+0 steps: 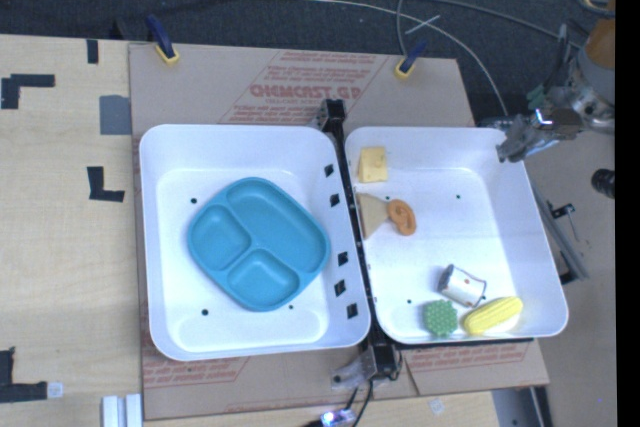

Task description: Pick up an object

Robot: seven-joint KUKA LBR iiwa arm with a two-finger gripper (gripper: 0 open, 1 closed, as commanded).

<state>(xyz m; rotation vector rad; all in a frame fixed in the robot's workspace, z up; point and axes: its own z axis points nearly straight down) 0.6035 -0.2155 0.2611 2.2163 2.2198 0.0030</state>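
- White plastic bins are sitting side by side on a brown cardboard sheet point(300, 90), the left bin point(160, 215) and the right bin point(530, 245) touching along a black clipped seam in the middle.
- Blue divided tray point(258, 242) is taking up most of the left bin's floor, leaving only a narrow white margin around it.
- Open floor is showing across the upper right and centre of the right bin, while its things are crowding the left wall and the near right corner.
- Grey arm is reaching in from the right, with the gripper point(522, 141) hanging just at the right bin's upper right rim, above the edge rather than over the floor.
- Its fingers are too small and blurred to judge, so I cannot tell how far apart they are; nothing is visibly held between them.
- Yellow corn cob point(492, 315) is lying in the near right corner, its long axis running left to right with the right end tilted slightly up the picture.
- Green round object point(440, 317) is resting just beside the corn's left end, and a small silver cylinder point(463, 286) is lying just above both, tilted on a diagonal.
- Orange curved piece point(402, 216) is sitting near the left wall, apart from the corner group, with its length running roughly up and down.
- Pale yellow block point(373, 165) is lying above it, close to the seam, and a tan wedge point(370, 212) is touching the left wall just beside the orange piece.
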